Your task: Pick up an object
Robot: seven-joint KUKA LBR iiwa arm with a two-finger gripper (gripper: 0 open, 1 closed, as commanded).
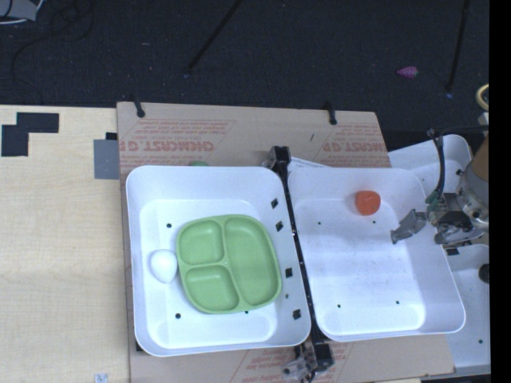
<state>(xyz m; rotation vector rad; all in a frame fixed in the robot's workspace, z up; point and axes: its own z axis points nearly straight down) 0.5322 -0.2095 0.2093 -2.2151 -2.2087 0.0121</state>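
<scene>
Bench (56,238): light wood, with two white bins sitting side by side on a sheet of cardboard.
Left bin (148,183): it holds a green plate and a small white thing.
White thing (164,265): round like an egg, just beside the green plate, at the plate's left edge.
Green plate (228,263): flat on the bin floor, with three little sections, and nothing in them.
Right bin (447,317): mostly bare white floor, with one small thing near the far side.
Orange thing (367,203): small and round, sitting alone, near the far wall of the right bin.
Gripper (409,227): at the right side of the right bin, near the orange thing but not touching it. I cannot tell how it is set. It holds nothing that I can see.
Step now: I think this is the reaching part, before any grab.
Next move: the orange thing looks closest. The gripper would need to go over it, come down around it, then squeeze.
</scene>
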